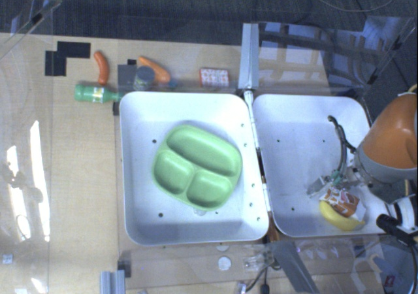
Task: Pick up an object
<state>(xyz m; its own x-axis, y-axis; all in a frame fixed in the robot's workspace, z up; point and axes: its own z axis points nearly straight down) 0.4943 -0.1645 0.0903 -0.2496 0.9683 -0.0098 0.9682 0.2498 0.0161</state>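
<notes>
In the right bin (294,155), a yellow banana (341,220) lies near the front right corner. A small orange-and-white packet (344,202) rests against its upper side. My gripper (330,183) is low over the bin floor, just left of and above the packet, close to it or touching it. The grey arm with its orange band (392,139) comes in from the right and hides part of the bin's right side. A dark cable (339,136) curves down to the gripper.
The left bin (137,155) holds a green divided plate (197,166). Behind the bins on the bench lie a green bottle (96,94), an orange sausage shape (100,67), an orange toy beside a grey can (145,77), and a small red-white box (214,77).
</notes>
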